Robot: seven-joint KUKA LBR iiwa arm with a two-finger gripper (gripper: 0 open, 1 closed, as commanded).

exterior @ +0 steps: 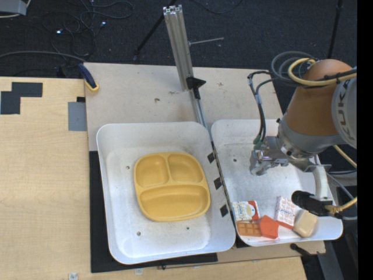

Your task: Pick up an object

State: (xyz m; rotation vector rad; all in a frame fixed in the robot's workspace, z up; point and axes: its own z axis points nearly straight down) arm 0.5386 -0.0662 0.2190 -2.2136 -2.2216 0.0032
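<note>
My gripper [260, 165] hangs over the middle of the right bin [233, 134], under the orange wrist band, with nothing visible between its fingers. Below it, along the bin's front edge, lie a red-and-white card packet [245, 210], a waffle-like piece [249, 228], an orange block [269, 227], a second red-and-white packet [285, 212] and a tan bread-like block [305, 223]. The gripper stands well above and behind these objects, touching none of them.
A yellow divided plate [172, 185] lies in the left bin [116, 156]. A metal post [179, 45] rises behind the bins, and black clips [217, 182] mark the seam between them. Cables loop around the arm at right.
</note>
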